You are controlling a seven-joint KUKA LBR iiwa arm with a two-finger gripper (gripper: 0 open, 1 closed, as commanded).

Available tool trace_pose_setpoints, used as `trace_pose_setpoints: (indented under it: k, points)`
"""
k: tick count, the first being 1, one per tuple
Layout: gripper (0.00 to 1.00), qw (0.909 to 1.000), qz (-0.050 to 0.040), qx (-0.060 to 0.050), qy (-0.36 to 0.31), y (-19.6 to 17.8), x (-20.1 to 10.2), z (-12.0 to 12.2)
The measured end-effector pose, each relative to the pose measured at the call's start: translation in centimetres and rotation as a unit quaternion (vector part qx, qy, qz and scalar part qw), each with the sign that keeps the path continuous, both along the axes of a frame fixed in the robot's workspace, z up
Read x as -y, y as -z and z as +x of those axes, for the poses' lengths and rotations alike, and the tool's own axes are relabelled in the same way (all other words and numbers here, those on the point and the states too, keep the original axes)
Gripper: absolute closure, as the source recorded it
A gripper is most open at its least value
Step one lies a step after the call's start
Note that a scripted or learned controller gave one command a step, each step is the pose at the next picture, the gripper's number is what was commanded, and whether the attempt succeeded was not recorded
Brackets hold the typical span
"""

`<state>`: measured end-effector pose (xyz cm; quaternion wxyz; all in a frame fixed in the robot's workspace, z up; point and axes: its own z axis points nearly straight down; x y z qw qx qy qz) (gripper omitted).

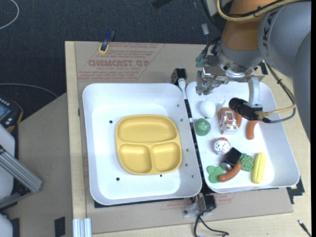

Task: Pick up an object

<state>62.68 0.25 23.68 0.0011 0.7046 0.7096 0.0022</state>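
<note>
Yellow tray [148,143]: smooth glossy plastic. White bins [94,132]: smooth plastic (slight sheen). Bench board [79,63]: matt cardboard-like.

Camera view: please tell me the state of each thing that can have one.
Gripper: above the right bin's far end, holding nothing visible.
Yellow tray: flat in the left bin, compartments bare.
Corn toy: lying in the right bin.
Green ball: resting by the divider.

Gripper [207,85] hangs over right bin's [281,152] far left corner, just beyond white egg [207,107]. Green ball [202,127] at left wall. Yellow divided tray [148,143] sits mid left bin [94,147].
</note>
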Motion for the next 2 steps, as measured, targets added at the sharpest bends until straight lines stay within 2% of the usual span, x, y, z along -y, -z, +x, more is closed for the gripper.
trace_pose_setpoints:
  k: [1,2]
  points:
    - [1.0,1.0,-0.0011,0.0,0.001,0.49,-3.85,3.27]
    - [1.0,1.0,-0.0009,-0.003,0.003,0.17,-4.12,2.34]
